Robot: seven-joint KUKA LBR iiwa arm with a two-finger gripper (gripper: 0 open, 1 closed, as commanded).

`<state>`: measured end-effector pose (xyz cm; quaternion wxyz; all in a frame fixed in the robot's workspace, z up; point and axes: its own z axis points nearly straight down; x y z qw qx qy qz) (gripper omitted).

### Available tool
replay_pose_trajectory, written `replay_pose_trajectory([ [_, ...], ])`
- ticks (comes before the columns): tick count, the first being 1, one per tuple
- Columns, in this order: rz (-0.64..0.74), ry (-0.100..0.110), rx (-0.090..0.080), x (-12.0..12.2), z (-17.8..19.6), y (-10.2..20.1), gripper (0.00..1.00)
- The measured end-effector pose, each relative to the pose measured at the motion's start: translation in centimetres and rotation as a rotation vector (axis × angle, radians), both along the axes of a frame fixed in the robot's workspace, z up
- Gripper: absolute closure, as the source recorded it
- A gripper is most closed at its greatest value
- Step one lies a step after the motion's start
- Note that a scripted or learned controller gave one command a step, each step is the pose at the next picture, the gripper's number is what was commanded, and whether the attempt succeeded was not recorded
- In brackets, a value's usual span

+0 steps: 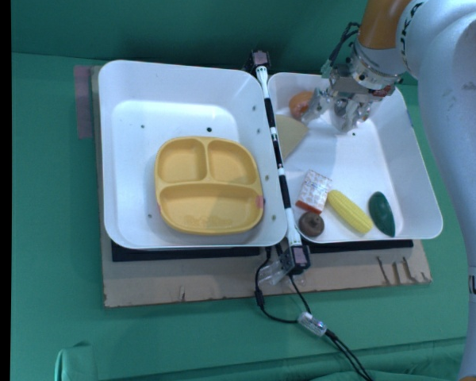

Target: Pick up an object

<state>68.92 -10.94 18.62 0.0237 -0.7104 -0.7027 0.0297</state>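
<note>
Overhead slanted view of a table draped in green cloth, bearing two shallow white bins side by side on a brown board. The left bin holds a yellow divided plate with three compartments, lying flat near the bin's middle. The right bin holds the loose objects: an orange rounded item at the far left corner, a pale wedge-shaped piece just beside the shared rim, a small red-and-white packet, a brown round item near the front edge, a yellow ear of corn and a dark green oval item at the front right. A black-and-white striped bar runs along the junction of the two bins, with cables trailing from its near end across the cloth. The grey arm, orange-banded above the wrist, enters from the right and bends over the far part of the right bin. Its pincer hangs just beside the orange rounded item, to its right, with the fingers parted and nothing between them. Whether a fingertip touches the orange item cannot be told.
</note>
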Motion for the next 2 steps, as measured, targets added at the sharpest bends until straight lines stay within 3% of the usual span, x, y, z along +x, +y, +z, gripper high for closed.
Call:
replay_pose_trajectory([
  [2, -0.001, 0.000, -0.002, -0.01, 0.00, 0.05, 0.00],
])
